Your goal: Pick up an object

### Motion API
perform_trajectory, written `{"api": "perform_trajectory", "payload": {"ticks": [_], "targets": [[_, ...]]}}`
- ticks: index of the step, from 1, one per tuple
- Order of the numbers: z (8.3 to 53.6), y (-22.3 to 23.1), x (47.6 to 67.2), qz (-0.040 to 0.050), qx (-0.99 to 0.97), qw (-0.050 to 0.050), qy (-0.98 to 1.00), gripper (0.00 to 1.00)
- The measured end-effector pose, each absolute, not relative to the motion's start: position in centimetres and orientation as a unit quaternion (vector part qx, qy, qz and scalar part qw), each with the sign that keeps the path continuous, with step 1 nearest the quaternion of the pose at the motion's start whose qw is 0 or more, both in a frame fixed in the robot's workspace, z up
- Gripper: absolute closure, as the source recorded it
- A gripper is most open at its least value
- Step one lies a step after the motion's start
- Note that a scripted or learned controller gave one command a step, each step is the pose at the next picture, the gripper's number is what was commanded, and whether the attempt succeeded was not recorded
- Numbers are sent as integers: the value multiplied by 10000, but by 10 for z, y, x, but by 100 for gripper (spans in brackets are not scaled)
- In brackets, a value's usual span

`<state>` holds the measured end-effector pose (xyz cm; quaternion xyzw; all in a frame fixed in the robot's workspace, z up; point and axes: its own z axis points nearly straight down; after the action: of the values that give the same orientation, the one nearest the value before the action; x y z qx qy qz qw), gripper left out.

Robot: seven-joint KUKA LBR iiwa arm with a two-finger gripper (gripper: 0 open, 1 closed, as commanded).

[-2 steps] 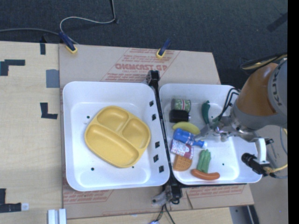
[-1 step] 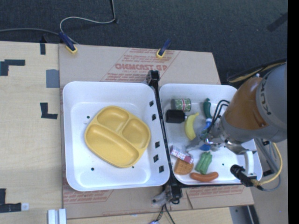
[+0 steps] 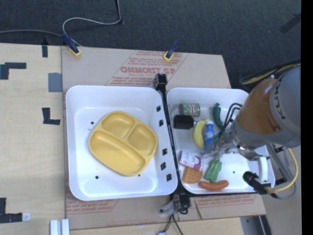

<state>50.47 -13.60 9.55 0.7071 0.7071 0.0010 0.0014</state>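
The right bin [image 3: 244,93] holds several small objects. At its far side lie a green can [image 3: 190,109], a black block [image 3: 182,122] and a dark green pepper [image 3: 216,112]. A yellow banana [image 3: 198,133] and a blue bottle [image 3: 209,131] lie side by side in the middle. Nearer the front are a pink packet [image 3: 190,158], an orange waffle piece [image 3: 192,175], a green pickle [image 3: 213,170] and a red sausage [image 3: 213,184]. My gripper [image 3: 216,148] is low in this bin, just below the blue bottle and above the pickle. I see nothing held in it.
The left bin [image 3: 78,180] carries a yellow divided plate [image 3: 123,142]. A black divider [image 3: 166,131] runs between the two bins. My grey and orange arm [image 3: 264,116] covers the right bin's right side. Cardboard lies under both bins.
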Motion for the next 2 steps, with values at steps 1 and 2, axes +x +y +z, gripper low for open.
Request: {"api": "perform_trajectory", "payload": {"ticks": [1,2], "targets": [[96,-136,505,10,7071,13,7071,0],[105,-135,505,12,7067,5,7075,100]]}}
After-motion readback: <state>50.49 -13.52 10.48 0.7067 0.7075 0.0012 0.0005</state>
